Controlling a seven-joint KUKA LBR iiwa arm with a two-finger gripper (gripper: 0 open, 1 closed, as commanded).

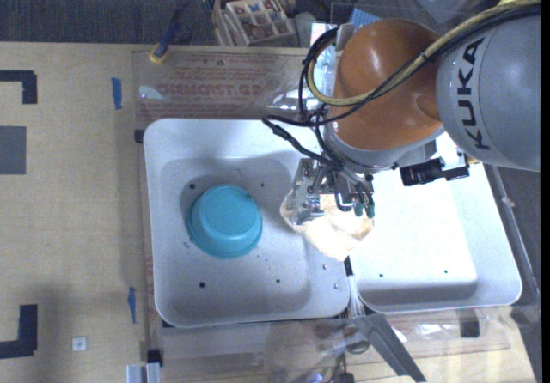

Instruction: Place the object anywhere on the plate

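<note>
Camera view: the arm (481, 89) reaches in from the right; its gripper (337, 201) sits over the left bin's (172, 149) right edge, fingers apparently closed on a pale object (331, 234). A blue plate (225, 220) lies well apart, left in this bin.

Arm (494, 98): grey, reaching in from the right of the view, upper link lettered KUKA.
Wrist band (382, 85): orange, rounded, directly above the wrist, pointing downward.
Cables (447, 29): yellow and black, looped from the upper link around the orange band.
Wrist flange (369, 154): grey ring below the band, black block sticking out to its right.
Tool (337, 201): 2-finger, pointing straight down, low at the seam between both bins.
Finger state: cannot be made out.
</note>
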